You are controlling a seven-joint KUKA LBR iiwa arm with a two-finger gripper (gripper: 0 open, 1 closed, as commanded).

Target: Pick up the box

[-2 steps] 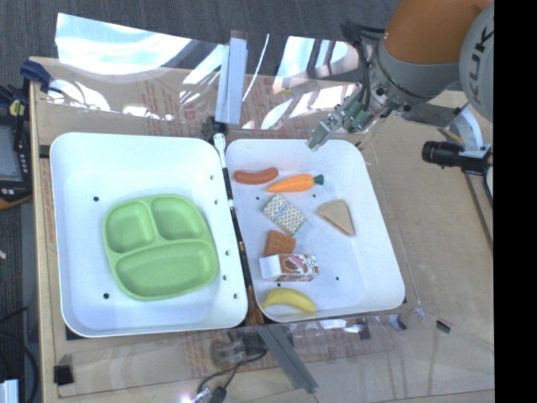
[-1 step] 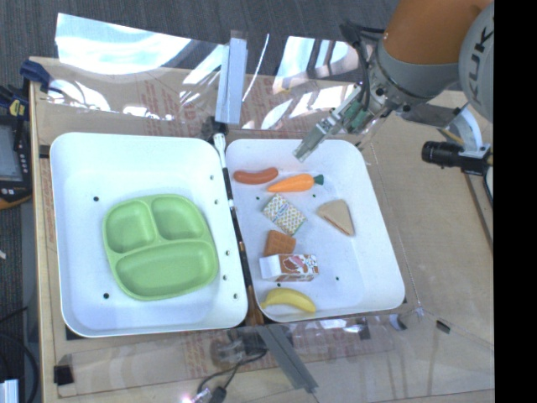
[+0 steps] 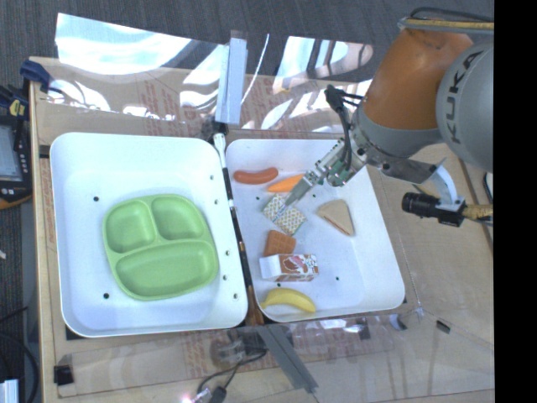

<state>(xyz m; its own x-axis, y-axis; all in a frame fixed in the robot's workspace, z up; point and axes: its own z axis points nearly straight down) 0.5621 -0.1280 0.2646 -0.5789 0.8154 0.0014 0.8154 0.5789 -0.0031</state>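
**Over the right bin, the box not yet lifted**

Across the bench [image 3: 436, 309] sit two shallow white bins, side by side and touching along their inner edges. The left bin [image 3: 75, 284] carries a green divided plate [image 3: 159, 246] with three compartments, set near its middle. The right bin [image 3: 377, 267] carries all the small items.

From the right, the grey arm [image 3: 428, 82] with its orange band reaches over the right bin's far right corner. Its gripper [image 3: 295, 193] slants down toward the bin's middle, with the tip just above or against a patterned cracker-like square [image 3: 287, 216]. Whether the jaws are parted or closed cannot be told from this angle, and nothing is seen between them.

The box [image 3: 289, 266], a small white carton with a brown picture on its side, lies flat near the front of the right bin, toward its left edge. It sits well short of the gripper tip, apart from it, with a brown toast-like piece [image 3: 279, 243] touching its far side and a banana [image 3: 289, 300] just in front of it by the front edge.

Farther back lie a sausage [image 3: 255, 175] and an orange carrot [image 3: 287, 183], near the far left corner. A tan wedge of bread [image 3: 337, 217] rests toward the right edge.

Judging by this, the pick has not begun in earnest: the box rests in the bin, untouched. Left to do is moving the gripper toward the front edge, closing on the box, and lifting it.
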